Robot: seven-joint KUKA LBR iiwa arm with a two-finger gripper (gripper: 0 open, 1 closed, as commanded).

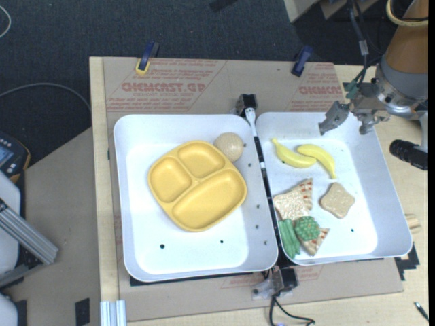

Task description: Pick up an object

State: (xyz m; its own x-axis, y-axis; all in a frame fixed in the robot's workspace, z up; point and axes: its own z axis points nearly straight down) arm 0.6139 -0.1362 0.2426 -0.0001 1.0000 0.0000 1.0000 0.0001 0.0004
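My pincer [348,119] hangs wide open with nothing in it — over the top edge of the right bin [380,202], near the yellow banana [304,156]

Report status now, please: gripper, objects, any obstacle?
Gripper open, holding nothing, above right bin far edge. Bananas nearest, untouched. Nothing in the way.

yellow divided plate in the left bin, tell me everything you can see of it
The yellow divided plate looks like smooth moulded plastic, with two small compartments at the back and one large one in front. It lies flat and slightly turned in the left bin. A beige ball sits at its back right rim, apparently touching it.
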